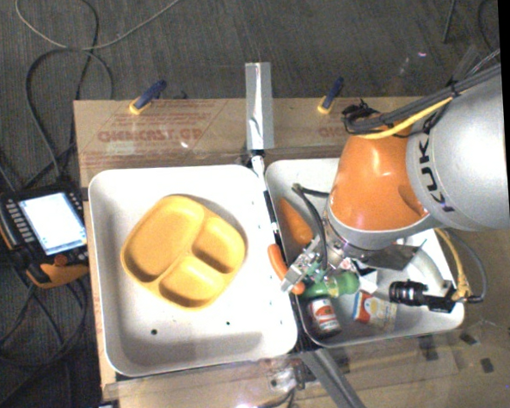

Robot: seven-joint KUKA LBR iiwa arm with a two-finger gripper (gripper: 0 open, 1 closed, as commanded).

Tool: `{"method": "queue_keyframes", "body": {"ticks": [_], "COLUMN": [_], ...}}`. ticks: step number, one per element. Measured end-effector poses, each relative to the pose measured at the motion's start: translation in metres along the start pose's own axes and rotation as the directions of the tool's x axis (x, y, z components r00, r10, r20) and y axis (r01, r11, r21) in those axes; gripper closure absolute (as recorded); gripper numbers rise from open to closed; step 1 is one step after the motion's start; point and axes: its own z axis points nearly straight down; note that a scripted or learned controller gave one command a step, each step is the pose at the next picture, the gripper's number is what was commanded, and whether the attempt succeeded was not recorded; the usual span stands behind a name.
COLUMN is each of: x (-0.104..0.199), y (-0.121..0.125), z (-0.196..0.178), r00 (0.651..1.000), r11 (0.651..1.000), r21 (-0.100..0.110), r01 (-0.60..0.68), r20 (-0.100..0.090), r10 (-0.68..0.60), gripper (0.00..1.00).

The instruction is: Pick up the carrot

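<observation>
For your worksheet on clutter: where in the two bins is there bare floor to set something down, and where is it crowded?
Free: the left bin, along its front and left walls around the yellow tray. Crowded: the right bin, where the carrot, bottles and arm sit close together.

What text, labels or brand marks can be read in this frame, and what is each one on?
"KU", the part of a larger black marking that is in frame, on the grey arm.
Red stamped lettering on the cardboard sheet under the bins: too faint to read with confidence.
Label on the small bottle in the right bin: too small to read.
Screen of the handheld pendant: washed out, nothing readable.
</observation>
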Motion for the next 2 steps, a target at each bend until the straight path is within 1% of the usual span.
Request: {"method": "queue_keyframes", "body": {"ticks": [1,2], "x": [-0.043,0.000], "y": [-0.033,0.000], "z": [-0.052,0.006], "r00": [1.000,0.941], "r11": [1.000,0.941], "r21": [-0.001,-0.001], "r01": [-0.019,0.339], "r20": [0.003,0.001], "r10": [0.019,-0.339], "gripper": [1.00,1.00]}}
